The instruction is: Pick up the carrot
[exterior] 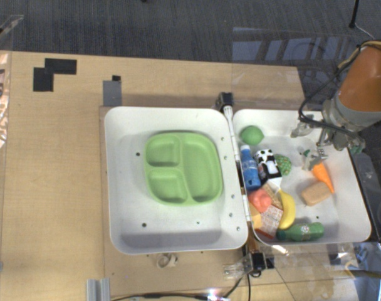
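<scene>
Orange carrot [323, 175] lies in the right bin [360, 227] beside a tan block [315, 194]; the gripper [318, 153] hangs just above its top end, presumably to grasp, width impossible to tell.

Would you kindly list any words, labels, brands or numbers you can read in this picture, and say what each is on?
No text can be read.
Blue bottle: its label is too blurred to read.
Red and white packet: its print is too small to read.
Black and white toy: it has patches, no letters that can be made out.

Grey arm [356, 108], orange band above wrist, black cables looping alongside, metal pincer [318, 148] below.
</scene>
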Available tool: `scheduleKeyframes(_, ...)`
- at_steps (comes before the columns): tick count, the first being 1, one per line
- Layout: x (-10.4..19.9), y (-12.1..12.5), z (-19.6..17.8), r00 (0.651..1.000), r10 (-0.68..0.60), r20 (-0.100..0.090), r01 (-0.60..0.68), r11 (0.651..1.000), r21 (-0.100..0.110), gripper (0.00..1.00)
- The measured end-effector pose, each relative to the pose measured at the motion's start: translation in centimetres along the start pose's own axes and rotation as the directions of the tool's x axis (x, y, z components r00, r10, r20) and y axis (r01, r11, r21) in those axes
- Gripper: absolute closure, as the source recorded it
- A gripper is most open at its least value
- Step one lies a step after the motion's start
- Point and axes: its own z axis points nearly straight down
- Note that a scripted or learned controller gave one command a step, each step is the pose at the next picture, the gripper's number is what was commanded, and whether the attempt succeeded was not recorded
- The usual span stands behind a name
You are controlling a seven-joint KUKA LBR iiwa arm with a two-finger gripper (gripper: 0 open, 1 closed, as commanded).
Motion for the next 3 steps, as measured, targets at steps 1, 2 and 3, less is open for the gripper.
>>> scheduleKeyframes(1,4.4,0.4,1.3,0.986,-0.165,-0.012,0.164,0.986,-0.005,0.00)
scheduleKeyframes(2,3.9,0.3,-0.2,0.986,-0.169,-0.001,0.169,0.986,0.002,1.00)
scheduleKeyframes(3,3.9,0.4,-0.1,0.986,-0.169,-0.002,0.169,0.986,0.001,0.00)
